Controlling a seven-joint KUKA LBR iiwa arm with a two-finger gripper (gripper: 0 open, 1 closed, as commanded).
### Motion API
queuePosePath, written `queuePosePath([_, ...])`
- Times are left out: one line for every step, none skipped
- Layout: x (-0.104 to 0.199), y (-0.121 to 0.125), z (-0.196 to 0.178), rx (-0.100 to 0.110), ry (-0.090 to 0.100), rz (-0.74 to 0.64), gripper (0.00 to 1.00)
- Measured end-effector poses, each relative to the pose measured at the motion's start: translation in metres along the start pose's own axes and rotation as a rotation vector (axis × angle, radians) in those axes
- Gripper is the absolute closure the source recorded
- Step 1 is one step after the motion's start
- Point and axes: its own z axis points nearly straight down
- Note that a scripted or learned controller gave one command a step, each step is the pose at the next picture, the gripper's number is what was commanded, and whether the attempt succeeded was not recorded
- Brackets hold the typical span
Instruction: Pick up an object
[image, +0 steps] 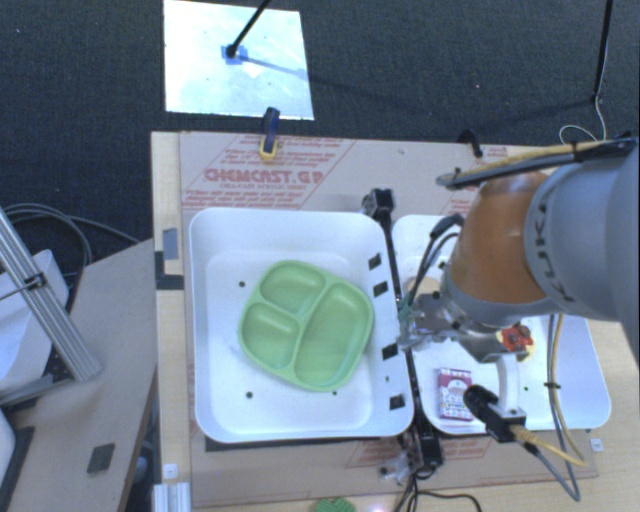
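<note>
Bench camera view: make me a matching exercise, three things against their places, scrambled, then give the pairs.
Things:
1. green divided plate
2. small red and white box
3. yellow clamp

Places:
A. on the far edge of the board, beyond the bins
B. in the left bin
C. in the right bin, near its front, below the arm

Pairs: 1-B, 2-C, 3-A
</note>
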Motion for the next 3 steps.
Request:
queuePosePath([0.084,0.0,0.0,-0.002,0.003,-0.006,1.0])
queuePosePath([0.07,0.105,-0.002,-0.012,-0.002,0.002,1.0])
queuePosePath([-0.007,0.047,-0.001,0.002,-0.004,0.014,1.0])
